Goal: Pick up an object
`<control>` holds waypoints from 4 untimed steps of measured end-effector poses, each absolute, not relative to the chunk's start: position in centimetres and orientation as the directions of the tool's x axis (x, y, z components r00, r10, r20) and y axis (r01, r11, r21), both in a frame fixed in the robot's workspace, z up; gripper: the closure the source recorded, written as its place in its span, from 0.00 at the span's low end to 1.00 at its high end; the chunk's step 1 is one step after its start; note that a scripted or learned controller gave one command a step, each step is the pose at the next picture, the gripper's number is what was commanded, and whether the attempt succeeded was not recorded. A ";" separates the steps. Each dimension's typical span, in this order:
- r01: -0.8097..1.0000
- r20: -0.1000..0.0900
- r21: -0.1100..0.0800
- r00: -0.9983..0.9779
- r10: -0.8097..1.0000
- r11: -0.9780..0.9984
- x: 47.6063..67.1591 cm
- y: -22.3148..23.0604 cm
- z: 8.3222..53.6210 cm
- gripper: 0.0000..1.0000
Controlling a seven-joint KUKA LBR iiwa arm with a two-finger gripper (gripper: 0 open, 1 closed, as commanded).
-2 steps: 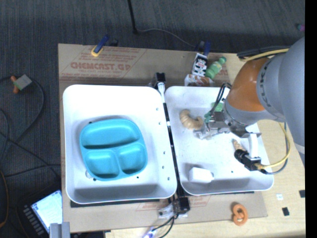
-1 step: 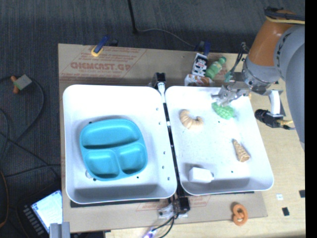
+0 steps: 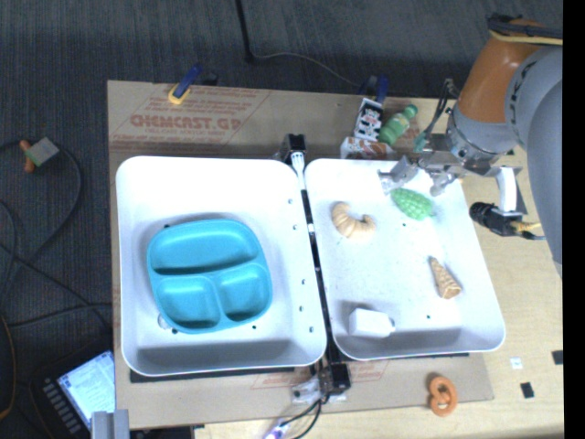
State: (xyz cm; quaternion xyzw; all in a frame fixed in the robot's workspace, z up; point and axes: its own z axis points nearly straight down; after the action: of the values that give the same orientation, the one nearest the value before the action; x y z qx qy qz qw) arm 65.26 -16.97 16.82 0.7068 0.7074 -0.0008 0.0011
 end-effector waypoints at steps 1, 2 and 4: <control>1.000 -0.002 0.006 0.000 1.000 0.000 56.6 -14.3 8.8 0.00; 1.000 0.001 -0.002 -0.001 1.000 0.001 55.5 -9.4 9.2 0.00; 1.000 -0.006 0.008 0.001 1.000 -0.001 59.2 -20.8 8.9 1.00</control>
State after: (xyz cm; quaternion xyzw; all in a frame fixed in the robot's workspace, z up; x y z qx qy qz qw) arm 59.24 -20.81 8.86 0.7076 0.7066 0.0009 0.0048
